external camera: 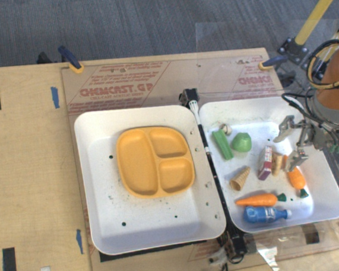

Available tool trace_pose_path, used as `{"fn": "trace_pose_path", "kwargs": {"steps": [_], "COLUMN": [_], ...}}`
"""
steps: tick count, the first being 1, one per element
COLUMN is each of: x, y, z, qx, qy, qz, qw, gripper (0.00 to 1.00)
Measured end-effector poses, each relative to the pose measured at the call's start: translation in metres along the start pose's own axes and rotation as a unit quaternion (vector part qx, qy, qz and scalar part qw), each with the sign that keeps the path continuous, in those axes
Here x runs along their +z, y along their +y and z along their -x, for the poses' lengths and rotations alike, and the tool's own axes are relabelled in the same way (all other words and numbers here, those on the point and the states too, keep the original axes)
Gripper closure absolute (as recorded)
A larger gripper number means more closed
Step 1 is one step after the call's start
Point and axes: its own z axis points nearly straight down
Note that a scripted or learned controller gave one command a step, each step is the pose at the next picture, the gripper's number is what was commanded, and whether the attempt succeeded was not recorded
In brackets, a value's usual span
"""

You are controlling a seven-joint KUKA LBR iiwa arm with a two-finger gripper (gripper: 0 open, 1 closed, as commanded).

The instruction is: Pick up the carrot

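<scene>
Your carrot (257, 200) lies flat in the right bin (331, 205), long axis left-right, green top at the right, just above the blue bottle (265, 214) by the near wall. Open floor sits to its left. The pincer (296, 139) hovers apart, fingers spread, holding nothing

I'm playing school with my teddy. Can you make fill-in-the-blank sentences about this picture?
1. The yellow plate with three sections lies in the ____ bin.
2. The blue bottle lies right next to the long ____ in the right bin.
3. The green cylinder lies beside a round fruit coloured ____.
4. The robot's hand hangs above the ____ bin.

Missing words: left; carrot; green; right
</scene>
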Motion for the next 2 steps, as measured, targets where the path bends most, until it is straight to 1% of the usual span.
{"fn": "trace_pose_path", "kwargs": {"steps": [1,2], "x": [0.013,-0.002], "y": [-0.002,-0.002], "z": [-0.031,-0.026], "qx": [0.040,0.039], "qy": [0.008,0.000], "qz": [0.001,0.000], "qw": [0.9992,0.9992], "gripper": [0.00,1.00]}}
